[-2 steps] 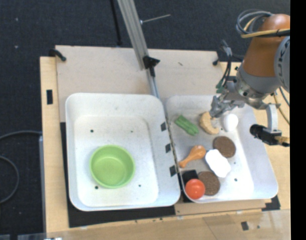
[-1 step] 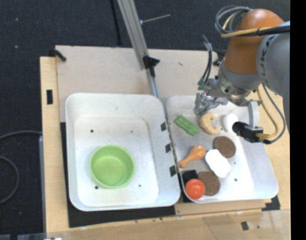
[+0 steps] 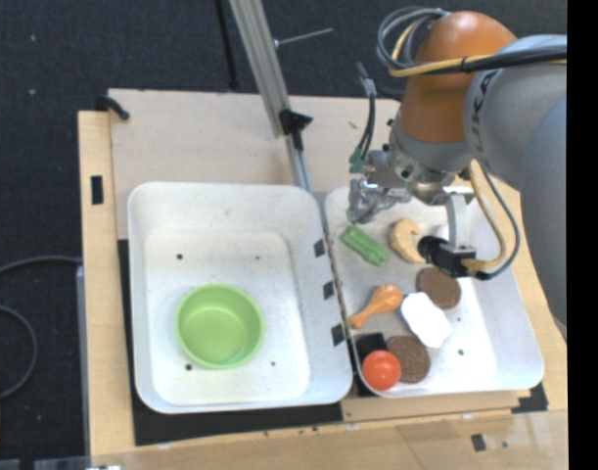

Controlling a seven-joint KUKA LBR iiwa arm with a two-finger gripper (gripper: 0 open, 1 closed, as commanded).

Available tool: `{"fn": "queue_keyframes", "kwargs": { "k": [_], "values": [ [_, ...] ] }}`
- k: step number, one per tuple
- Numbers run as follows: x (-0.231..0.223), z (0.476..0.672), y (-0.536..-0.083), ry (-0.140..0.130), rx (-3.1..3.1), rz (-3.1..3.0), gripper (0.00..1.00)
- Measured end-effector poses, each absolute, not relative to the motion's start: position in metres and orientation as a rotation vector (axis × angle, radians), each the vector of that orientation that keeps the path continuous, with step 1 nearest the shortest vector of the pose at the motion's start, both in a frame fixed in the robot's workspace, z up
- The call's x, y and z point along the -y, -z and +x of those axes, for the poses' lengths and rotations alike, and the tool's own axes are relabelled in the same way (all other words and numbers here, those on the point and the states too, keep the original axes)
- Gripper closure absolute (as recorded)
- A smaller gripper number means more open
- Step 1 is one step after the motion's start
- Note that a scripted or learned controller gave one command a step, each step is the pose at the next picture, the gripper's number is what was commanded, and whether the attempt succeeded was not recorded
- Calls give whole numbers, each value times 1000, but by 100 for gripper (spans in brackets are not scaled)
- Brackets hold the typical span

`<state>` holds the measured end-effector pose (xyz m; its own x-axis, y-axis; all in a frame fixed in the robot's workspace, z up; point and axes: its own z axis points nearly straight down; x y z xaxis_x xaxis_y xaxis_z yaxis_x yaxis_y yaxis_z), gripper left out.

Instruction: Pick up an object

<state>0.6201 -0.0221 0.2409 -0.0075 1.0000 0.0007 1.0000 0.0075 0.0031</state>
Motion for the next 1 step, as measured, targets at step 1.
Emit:
{"fn": "queue_keyframes", "kwargs": {
  "k": [1],
  "values": [
    [-36, 607, -250, -3, -2232, 2213, 100]
  ]
}}
